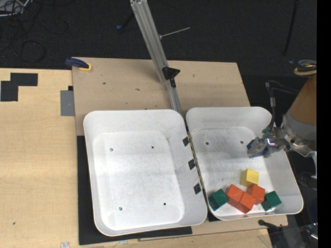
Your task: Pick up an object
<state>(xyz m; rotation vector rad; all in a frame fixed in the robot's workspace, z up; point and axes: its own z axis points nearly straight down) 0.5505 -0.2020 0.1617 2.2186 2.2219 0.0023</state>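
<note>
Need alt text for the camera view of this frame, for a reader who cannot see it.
The gripper sits low over the right bin, above a cluster of yellow, orange and green blocks in its near corner. The left bin lies alongside on the wooden bench.

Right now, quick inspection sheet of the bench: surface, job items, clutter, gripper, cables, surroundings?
Surface: wooden bench, left bin and right bin side by side.
Job items: yellow block, orange blocks, two green blocks, clustered in the right bin's near corner.
Clutter: blue clamp at the board's far edge.
Gripper: gripper over the right bin, apart from the blocks; jaws unclear.
Cables: dark loops on the floor behind.
Surroundings: slanted aluminium rail.
</note>
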